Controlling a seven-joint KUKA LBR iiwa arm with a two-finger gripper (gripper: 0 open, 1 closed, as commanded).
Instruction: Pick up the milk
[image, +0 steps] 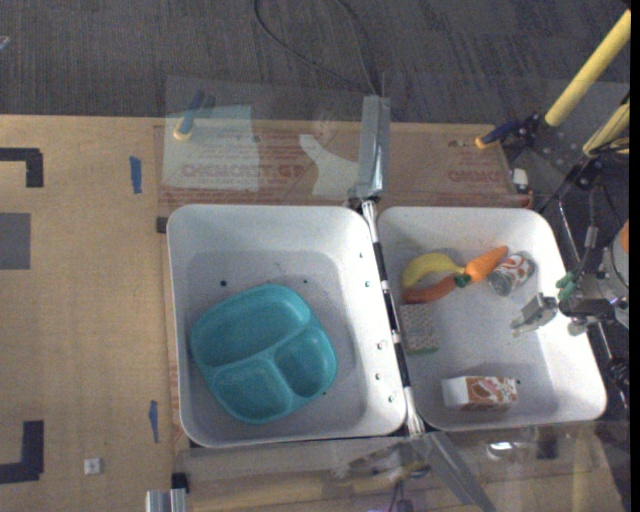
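Observation:
The milk (480, 392) is a small white and orange carton lying on its side near the front wall of the right bin (560, 400). My gripper (537, 314) hangs over the right side of that bin, up and to the right of the carton and well apart from it. It has nothing in its grasp that I can see. The grey arm enters from the right edge of the view.
In the back of the right bin lie a banana (430, 267), a carrot (482, 264) and a small red and white can (510, 273). A grey-green pad (419, 327) lies by the bin's left wall. The left bin (200, 235) holds a teal divided plate (263, 352).

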